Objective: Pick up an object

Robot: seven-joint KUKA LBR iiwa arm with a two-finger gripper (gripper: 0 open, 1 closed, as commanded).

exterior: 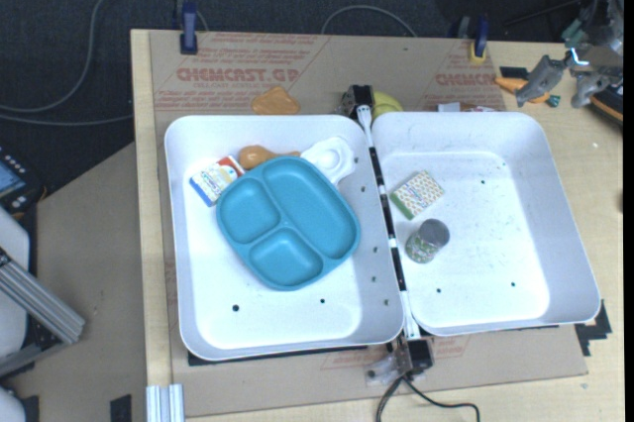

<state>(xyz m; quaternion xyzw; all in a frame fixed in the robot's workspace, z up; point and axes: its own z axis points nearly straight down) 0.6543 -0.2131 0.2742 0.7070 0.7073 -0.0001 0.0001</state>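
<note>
The left bin [198,311] holds a blue three-part plate [287,222], a small white, blue and orange packet [216,180], an orange lump [256,156] and a white cup-like piece [332,156] by the plate's far edge. In the right bin [535,291] lie a green patterned packet [416,194] and a round grey-green can [427,240], both near its left wall. My gripper [563,81] hovers beyond the right bin's far right corner, above the bench. Its fingers are spread, it is open, and nothing is between them.
Behind the bins on the board rest an orange object [275,100], a black item [359,98] and a yellow object [386,103]. Blue clamps [188,27] [480,39] grip the board's far edge. Cables run over the dark floor beyond.
</note>
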